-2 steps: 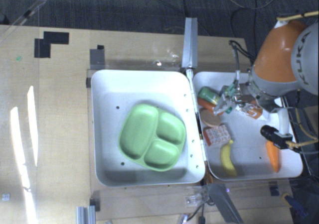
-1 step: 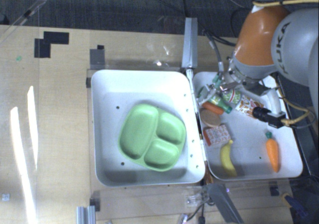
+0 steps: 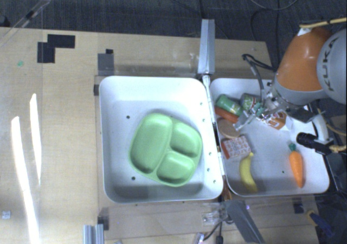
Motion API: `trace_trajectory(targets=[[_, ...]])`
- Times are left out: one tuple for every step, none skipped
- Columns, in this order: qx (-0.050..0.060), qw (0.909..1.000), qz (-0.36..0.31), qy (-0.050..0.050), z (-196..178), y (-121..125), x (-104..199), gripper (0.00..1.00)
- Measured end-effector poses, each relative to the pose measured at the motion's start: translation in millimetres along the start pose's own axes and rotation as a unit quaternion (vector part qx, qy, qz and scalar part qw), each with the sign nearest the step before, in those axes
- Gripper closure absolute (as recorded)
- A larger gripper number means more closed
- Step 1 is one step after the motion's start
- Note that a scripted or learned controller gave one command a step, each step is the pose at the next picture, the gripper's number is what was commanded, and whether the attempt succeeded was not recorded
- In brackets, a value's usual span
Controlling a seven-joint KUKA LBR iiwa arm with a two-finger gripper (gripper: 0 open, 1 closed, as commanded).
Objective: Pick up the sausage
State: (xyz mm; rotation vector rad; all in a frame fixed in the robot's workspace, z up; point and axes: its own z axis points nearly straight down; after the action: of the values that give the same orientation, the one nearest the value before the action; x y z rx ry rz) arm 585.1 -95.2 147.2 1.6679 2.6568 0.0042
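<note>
The sausage [image 3: 224, 113] looks like the reddish-orange oblong piece at the left side of the right bin [image 3: 271, 186]. It lies just below a green can [image 3: 228, 104] and above a dark brown item [image 3: 226, 128]. My gripper [image 3: 254, 111] hangs over the upper middle of the right bin, a little to the right of the sausage and beside the can. Nothing shows in its grasp. The grey wrist with its orange band [image 3: 303, 64] reaches in from the upper right.
The right bin also holds a banana [image 3: 248, 171], a carrot [image 3: 296, 167], a patterned packet [image 3: 236, 146] and an orange packet [image 3: 277, 120]. A green three-part tray [image 3: 166, 148] lies in the left bin [image 3: 114, 129]. A metal divider [image 3: 207, 47] stands between the bins.
</note>
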Motion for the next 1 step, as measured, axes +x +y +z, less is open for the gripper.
trace_trajectory(targets=[[0.001, 0.9978, 0.067, 0.001, 38.3, 35.7, -20.1, 0.00]])
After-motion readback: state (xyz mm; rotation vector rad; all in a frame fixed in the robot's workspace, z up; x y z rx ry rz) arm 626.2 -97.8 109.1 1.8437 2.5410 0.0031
